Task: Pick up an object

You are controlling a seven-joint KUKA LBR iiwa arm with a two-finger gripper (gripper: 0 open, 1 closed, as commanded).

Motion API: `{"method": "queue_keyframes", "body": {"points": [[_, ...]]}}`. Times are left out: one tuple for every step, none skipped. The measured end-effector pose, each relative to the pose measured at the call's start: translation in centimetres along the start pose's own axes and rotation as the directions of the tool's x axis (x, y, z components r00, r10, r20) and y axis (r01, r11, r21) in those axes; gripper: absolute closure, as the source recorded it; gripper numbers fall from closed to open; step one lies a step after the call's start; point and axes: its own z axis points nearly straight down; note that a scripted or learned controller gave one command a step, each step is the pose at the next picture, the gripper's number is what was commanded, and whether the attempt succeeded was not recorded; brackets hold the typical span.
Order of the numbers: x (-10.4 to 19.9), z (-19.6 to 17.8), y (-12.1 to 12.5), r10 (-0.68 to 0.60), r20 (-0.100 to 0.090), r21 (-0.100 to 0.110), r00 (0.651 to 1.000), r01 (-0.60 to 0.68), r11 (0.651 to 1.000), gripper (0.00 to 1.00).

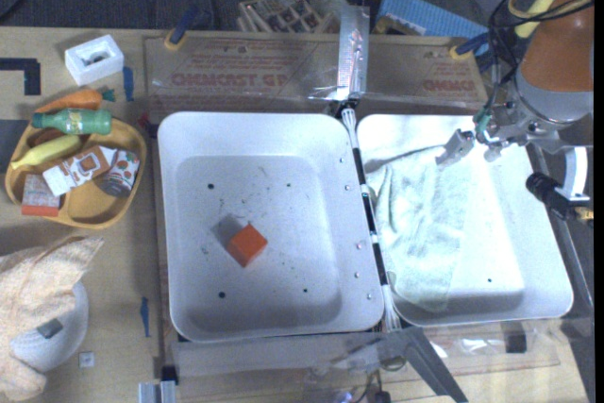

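One orange block (248, 244) sat near the middle of your left bin (189, 142). Your hand (491, 139) hovered over the right bin's (543, 297) far edge, above a pale cloth (420, 222); grip state unclear.

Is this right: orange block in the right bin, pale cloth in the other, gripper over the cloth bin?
Not quite. The camera view shows the orange block in the left bin; the pale cloth lies in the right bin, with the gripper above that bin.
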Motion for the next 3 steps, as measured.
{"method": "queue_keyframes", "body": {"points": [[4.9, 9.1, 2.7, -0.001, 0.003, -0.011, 1.0, 0.001, 1.0, 0.0], [4.1, 2.1, -0.1, 0.058, -0.001, 0.001, 0.998, -0.058, 0.998, 0.0], [2.0, 0.2, 5.7, 0.13, 0.0, 0.002, 0.991, -0.13, 0.991, 0.0]]}}
